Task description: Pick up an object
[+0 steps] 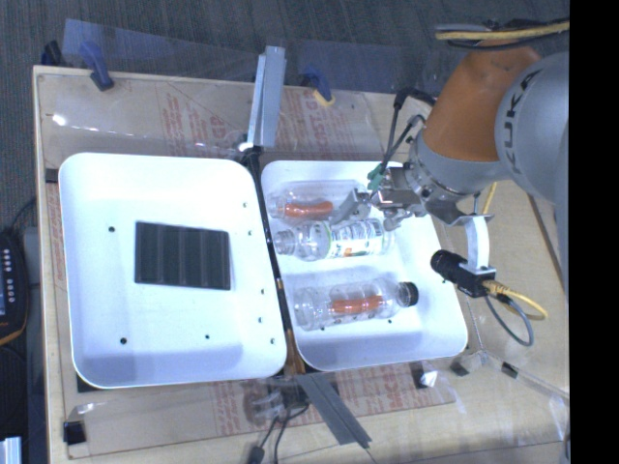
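Note:
Three clear plastic bottles lie in the right bin [440, 332]. One with an orange label [308, 204] lies at the back. Another with a white and green label [331, 241] is in the middle. A third with an orange label and a black cap [356, 303] is at the front. My gripper [373, 207] hangs low over the back right of this bin, just beside the right ends of the back and middle bottles. I see no bottle lifted off the bin floor.
The left bin [87, 336] holds a flat dark rectangular panel [183, 255]. A grey metal bar [266, 95] rises behind the gap between the bins. A black fitting with a yellow cable [474, 276] sits at the right bin's right edge.

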